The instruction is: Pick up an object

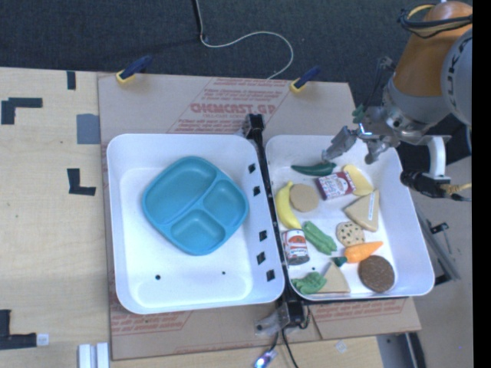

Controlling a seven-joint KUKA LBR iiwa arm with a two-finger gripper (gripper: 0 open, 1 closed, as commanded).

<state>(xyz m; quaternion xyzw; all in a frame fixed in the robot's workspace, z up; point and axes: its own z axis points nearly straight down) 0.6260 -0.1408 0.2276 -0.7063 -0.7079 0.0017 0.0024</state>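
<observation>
The gripper (pixel 354 146) hovers with fingers apart and empty, just right of the green pepper (pixel 313 169) in the right bin (pixel 414 240).

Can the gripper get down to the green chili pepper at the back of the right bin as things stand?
Probably yes. The gripper hangs over the right bin just beside the green chili pepper, which lies on top with nothing covering it. The red packet crowding its near side may get nudged.

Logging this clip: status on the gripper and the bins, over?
Two-finger gripper open, hovering over right bin's far end, holding nothing. Dark green chilli pepper just below it, untouched. Blue divided plate in left bin.
</observation>
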